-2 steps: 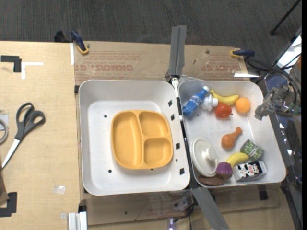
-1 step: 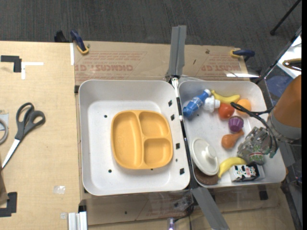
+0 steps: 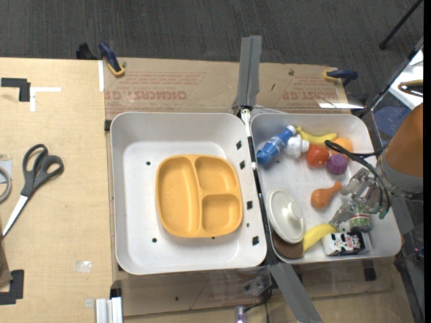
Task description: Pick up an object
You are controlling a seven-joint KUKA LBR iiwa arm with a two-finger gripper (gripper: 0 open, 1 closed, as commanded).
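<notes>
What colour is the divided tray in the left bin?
Yellow-orange divided tray, shown best in the camera view.

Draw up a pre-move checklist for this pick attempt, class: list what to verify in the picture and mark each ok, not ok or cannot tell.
1. Gripper is over the right bin: ok.
2. Something held already: cannot tell.
3. Nearest candidates, banana and black-and-white box, are unobstructed from above: ok.
4. Orange drumstick-shaped toy stands apart from its neighbours: ok.
5. Blue bottle is clear of the bin wall: not ok, it lies against the divider side.
6. Yellow tray sits in the left bin, out of the way: ok.
</notes>
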